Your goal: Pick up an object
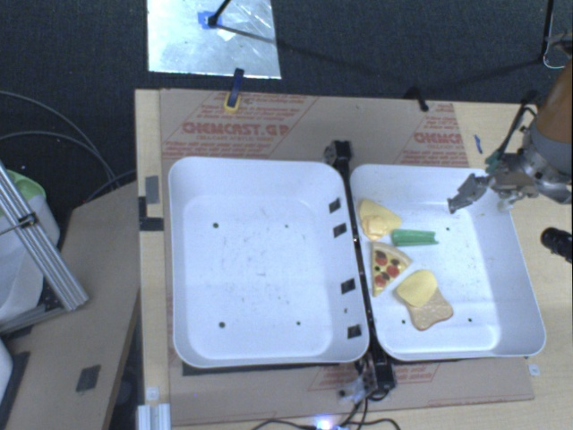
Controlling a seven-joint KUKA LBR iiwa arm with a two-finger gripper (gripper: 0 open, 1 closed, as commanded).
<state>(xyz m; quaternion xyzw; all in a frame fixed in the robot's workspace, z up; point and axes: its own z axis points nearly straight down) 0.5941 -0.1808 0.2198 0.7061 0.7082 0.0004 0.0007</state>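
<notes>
The right bin (501,267) holds several toy food pieces near its left wall. They are a yellow lump (378,218), a green stick (414,236), a pizza slice (387,267), a yellow round piece (417,287) and a slice of toast (433,313) partly under it. My gripper (479,202) hangs over the bin's upper right part, to the right of the green stick and apart from every piece. It is open, with nothing between its fingers.
The left bin (260,258) lies beside the right one, with a black hinge strip (354,258) between them. Both rest on cardboard (295,124). A metal frame (36,240) stands at the far left, off the bench.
</notes>
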